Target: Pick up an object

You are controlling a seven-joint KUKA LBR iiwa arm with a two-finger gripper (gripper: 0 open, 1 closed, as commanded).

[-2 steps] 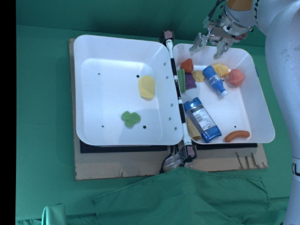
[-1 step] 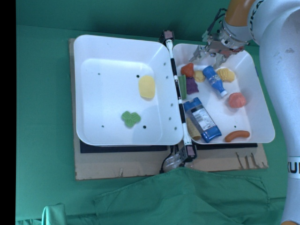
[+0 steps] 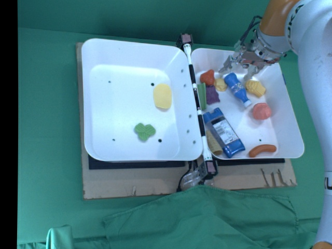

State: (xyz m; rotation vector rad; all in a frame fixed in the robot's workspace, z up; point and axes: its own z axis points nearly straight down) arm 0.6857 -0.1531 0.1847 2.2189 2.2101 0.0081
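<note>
Small blue plastic bottle with a white cap [image 3: 237, 88] is lying tilted in the right white bin [image 3: 290, 123], far half, just below the two-finger gripper [image 3: 240, 69]. Gripper is hovering over the bin's far edge, fingers spread open, nothing between them. Red lumpy toy [image 3: 207, 77] and small yellow piece [image 3: 221, 84] are sitting just left of the bottle; yellow ridged toy [image 3: 255, 88] just right of it. Purple block [image 3: 212, 94] and green stick [image 3: 202, 96] are lying by the divider. Pink round toy [image 3: 262, 111] is resting right of centre. Blue flat packet [image 3: 224, 132] is lying near-left, orange sausage-shaped toy [image 3: 262, 150] near edge. In the left white bin [image 3: 104, 56], a yellow oval [image 3: 162, 96] and green leafy piece [image 3: 144, 132] are lying well apart.
</note>
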